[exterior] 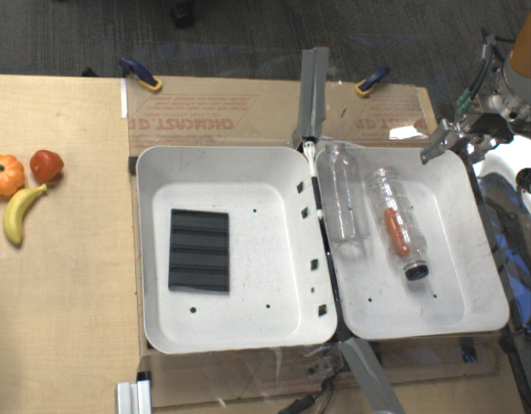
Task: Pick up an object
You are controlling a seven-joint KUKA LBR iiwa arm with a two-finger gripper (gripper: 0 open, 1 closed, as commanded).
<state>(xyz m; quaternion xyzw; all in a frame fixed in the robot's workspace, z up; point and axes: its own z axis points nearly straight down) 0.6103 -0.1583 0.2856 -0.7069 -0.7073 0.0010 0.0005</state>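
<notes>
Two objects lie in the right bin (pixel 472 313): a clear plastic bottle (pixel 343 201) lengthwise near its left wall, and beside it a clear bottle with orange contents (pixel 396 222) and a black cap pointing toward the front. A black ribbed block (pixel 199 250) rests flat in the left bin (pixel 274 309). My gripper (pixel 455 147) hangs over the right bin's far right corner, apart from both bottles. It looks open, and nothing is between its fingers.
A grey upright bar (pixel 313 93) stands at the back between the bins. Cardboard with two clamps (pixel 140 73) (pixel 371 80) lies behind them. On the wooden bench at the left sit an orange (pixel 4 177), a red fruit (pixel 46 166) and a banana (pixel 20 214).
</notes>
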